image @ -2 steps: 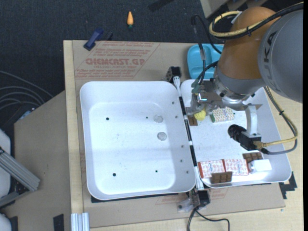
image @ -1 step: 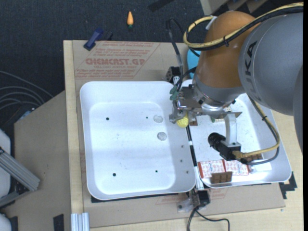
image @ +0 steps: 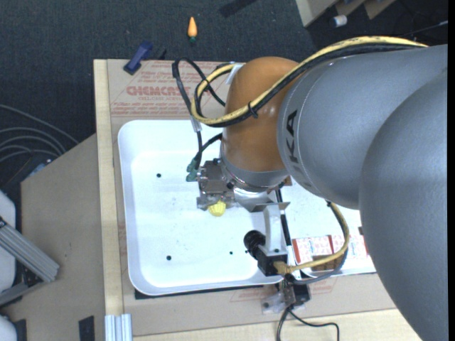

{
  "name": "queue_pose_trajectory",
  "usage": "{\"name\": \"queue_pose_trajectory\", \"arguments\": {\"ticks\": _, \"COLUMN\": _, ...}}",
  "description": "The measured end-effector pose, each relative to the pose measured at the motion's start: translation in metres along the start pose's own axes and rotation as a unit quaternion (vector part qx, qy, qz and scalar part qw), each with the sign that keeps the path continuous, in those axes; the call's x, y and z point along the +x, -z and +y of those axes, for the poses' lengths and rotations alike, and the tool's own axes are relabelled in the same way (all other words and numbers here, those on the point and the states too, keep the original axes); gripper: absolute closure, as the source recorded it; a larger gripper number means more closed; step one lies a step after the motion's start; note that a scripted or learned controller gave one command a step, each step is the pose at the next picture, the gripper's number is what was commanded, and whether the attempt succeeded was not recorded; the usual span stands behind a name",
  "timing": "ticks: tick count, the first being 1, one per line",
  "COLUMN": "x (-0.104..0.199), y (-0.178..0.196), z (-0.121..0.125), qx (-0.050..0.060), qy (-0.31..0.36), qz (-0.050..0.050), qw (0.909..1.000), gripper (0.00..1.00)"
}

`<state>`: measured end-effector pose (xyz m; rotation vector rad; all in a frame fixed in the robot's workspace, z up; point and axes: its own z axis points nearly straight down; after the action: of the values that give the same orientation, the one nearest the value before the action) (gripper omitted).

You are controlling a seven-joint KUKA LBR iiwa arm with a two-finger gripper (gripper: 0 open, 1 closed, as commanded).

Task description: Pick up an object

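Big grey arm [image: 377, 126] with rounded casing, dark "KA" lettering near the wrist. Glossy orange band [image: 259, 112] above a silver wrist flange. Yellow and black cables [image: 213, 94] loop across the band. Metal gripper [image: 211, 190] below the band.

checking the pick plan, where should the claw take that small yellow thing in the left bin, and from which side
Probably from straight above, across its short width. The yellow object lies low on the flat floor of the left bin, away from the walls, just under the claw. The arm hides part of it.
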<state>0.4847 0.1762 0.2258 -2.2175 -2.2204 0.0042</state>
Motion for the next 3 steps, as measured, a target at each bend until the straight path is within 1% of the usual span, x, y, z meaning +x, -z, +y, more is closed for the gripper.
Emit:
{"name": "queue_pose_trajectory", "arguments": {"ticks": 1, "x": 0.000, "y": 0.000, "z": 0.000, "qx": 0.000, "qy": 0.000, "qz": 0.000, "qw": 1.0000, "gripper": 0.00}}
{"name": "queue_pose_trajectory", "arguments": {"ticks": 2, "x": -0.065, "y": -0.126, "z": 0.025, "qx": 0.000, "qy": -0.002, "qz": 0.000, "qw": 1.0000, "gripper": 0.00}}
{"name": "queue_pose_trajectory", "arguments": {"ticks": 3, "x": -0.064, "y": -0.115, "z": 0.026, "qx": -0.001, "qy": -0.002, "qz": 0.000, "qw": 1.0000, "gripper": 1.00}}
